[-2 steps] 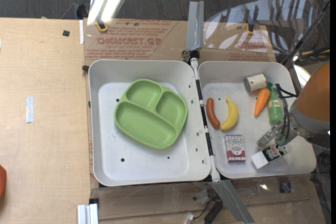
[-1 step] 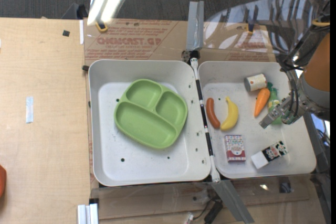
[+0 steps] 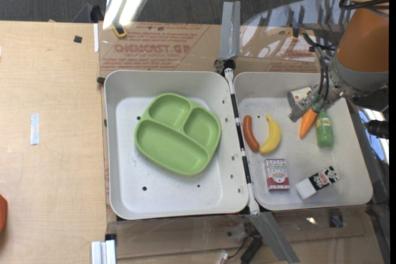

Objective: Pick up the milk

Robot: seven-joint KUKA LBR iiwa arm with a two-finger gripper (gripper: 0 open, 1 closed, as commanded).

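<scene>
The milk (image 3: pixel 317 182) is a small white carton with black cow patches. It lies on its side near the front right corner of the right bin (image 3: pixel 359 195). My gripper (image 3: pixel 306 105) hangs over the back of that bin, just above the top of an orange carrot (image 3: pixel 307 123), well behind the milk and apart from it. The grey arm with its orange band (image 3: pixel 365 34) reaches in from the upper right.
In the right bin there are also a red sausage (image 3: pixel 250 133), a banana (image 3: pixel 271 135), a green bottle (image 3: pixel 324 132) and a red box (image 3: pixel 277 174) left of the milk. The left bin (image 3: pixel 124 195) holds a green divided plate (image 3: pixel 178 133).
</scene>
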